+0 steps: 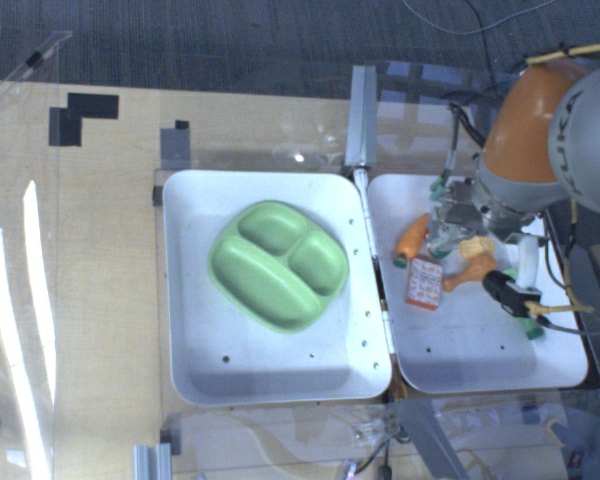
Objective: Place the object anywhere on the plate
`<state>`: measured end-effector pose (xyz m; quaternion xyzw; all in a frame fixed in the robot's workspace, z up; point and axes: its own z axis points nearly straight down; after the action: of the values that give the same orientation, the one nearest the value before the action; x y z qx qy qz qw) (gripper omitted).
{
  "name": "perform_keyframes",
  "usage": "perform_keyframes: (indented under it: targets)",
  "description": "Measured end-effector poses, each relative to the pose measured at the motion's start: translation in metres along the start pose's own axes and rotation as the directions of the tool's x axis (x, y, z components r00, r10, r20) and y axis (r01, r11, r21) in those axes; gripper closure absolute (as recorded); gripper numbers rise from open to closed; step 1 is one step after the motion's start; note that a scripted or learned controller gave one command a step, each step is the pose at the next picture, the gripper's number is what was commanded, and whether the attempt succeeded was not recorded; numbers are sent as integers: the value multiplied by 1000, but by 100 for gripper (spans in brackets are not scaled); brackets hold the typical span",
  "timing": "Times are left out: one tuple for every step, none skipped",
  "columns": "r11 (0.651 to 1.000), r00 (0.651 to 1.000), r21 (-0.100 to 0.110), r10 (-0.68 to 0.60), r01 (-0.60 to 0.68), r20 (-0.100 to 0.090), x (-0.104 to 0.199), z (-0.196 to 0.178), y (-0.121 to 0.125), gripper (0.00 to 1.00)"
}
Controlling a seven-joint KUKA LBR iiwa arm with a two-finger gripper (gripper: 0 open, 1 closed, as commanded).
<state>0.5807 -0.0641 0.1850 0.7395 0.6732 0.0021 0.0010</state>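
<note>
I see gripper low in right bin, near its left wall, beside orange thing. Can't tell if gripper wide or narrow. Green plate sits mid left bin.

Green plate, oval, three compartments, flat and set at a slant, middle of left bin. Orange carrot-like piece, tilted, upper left of right bin, near the dividing wall. Red-and-white packet just below it, flat on the floor.
</note>
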Motion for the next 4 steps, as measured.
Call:
perform_keyframes:
  targets:
    - [962, 962, -1, -272, 272, 2, -13, -47, -46, 100]
    - [989, 989, 2, -146, 146, 1, 37, 1, 9, 100]
    - [946, 946, 1, -325, 325, 0, 114, 0, -16, 100]
    - [893, 893, -3, -450, 450, 1, 197, -111, 16, 100]
